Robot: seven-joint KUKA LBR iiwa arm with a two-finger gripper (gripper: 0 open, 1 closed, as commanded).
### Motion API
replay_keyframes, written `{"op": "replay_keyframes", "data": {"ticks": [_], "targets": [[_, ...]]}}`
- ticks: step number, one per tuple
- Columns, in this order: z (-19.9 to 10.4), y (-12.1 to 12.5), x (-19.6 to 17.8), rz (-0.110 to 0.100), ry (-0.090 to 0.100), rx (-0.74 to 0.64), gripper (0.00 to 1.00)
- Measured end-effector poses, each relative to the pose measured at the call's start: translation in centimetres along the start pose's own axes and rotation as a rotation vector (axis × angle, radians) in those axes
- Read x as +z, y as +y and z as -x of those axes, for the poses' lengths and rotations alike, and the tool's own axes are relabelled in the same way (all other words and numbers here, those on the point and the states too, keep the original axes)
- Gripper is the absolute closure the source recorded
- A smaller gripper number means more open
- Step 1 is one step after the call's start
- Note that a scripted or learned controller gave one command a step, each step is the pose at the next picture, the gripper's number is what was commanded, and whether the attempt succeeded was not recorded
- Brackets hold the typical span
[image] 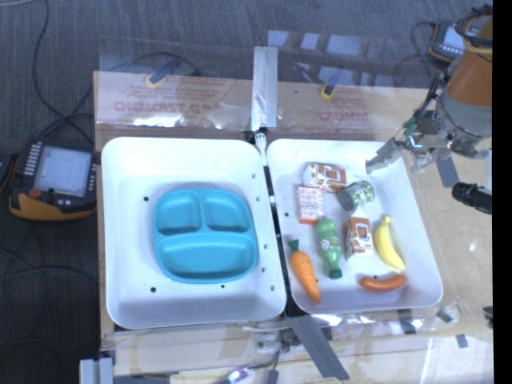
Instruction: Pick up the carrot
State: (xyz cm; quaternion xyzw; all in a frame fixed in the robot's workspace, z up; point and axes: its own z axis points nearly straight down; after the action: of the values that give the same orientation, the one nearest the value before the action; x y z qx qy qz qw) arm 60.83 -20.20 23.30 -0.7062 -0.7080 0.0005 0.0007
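**Carrot at the near left of the right bin**

Near the dividing rim, one carrot [304, 271] lies in the right bin [424, 246], leaf end pointing far, tip toward the near wall. Just right of it lies one green bottle [327, 245]. Beyond lie three small cartons: two [310, 202] [324, 174] at the far side and one [358, 236] mid-bin, plus one green can [357, 194], one banana [389, 243] and one sausage [382, 282]. The left bin [128, 214] holds one blue divided plate [206, 234].

Both bins sit on a wooden bench over grey carpet; a teach pendant [52, 178] lies at left.

Over the right bin's far right rim, the gripper [390, 154] hangs with fingers spread, nothing between them, well apart from the carrot.
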Motion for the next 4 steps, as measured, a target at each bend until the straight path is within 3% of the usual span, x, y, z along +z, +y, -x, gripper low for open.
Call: {"op": "replay_keyframes", "data": {"ticks": [1, 2, 3, 4], "targets": [[-9.3, -6.9, 8.5, -0.003, 0.001, -0.101, 0.0], [-10.0, -10.1, 12.0, 0.05, -0.016, -0.231, 0.0], [-16.7, -12.5, 5.1, -0.002, 0.0, -0.198, 0.0], [-9.5, -12.2, 14.3, 0.01, -0.004, -0.192, 0.0]]}}
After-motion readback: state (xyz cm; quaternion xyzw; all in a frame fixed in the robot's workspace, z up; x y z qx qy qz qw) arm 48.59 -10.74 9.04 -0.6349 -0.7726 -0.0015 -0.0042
